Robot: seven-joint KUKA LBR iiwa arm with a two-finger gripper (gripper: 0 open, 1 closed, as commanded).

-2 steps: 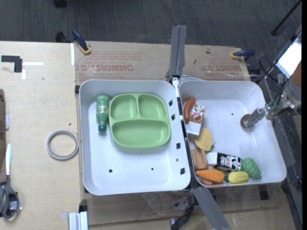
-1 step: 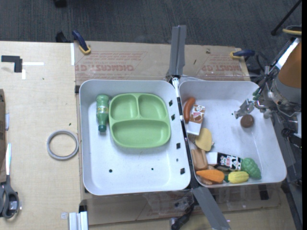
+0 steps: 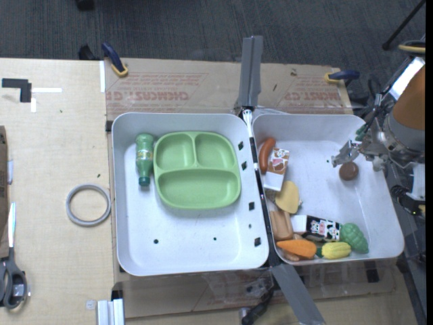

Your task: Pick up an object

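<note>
**Hovering Gripper Meets Brown Ball in Right Bin**

Sitting at about two o'clock in the right bin (image 3: 318, 131), a small brown ball (image 3: 348, 172) lies just beneath the gripper (image 3: 346, 156); whether the fingers are spread or pinching cannot be told. Around six o'clock in that bin cluster a black-and-white carton (image 3: 323, 228), green broccoli (image 3: 354, 236), yellow corn (image 3: 336, 250) and an orange carrot (image 3: 298, 249). Along nine o'clock lie a sausage (image 3: 266, 153) and a small printed box (image 3: 276, 168), its lettering unreadable. The left bin (image 3: 183, 249) carries a green divided plate (image 3: 197, 170) and green bottle (image 3: 144, 157). Mirrored red print crosses the cardboard (image 3: 162, 90) at twelve o'clock.
</note>
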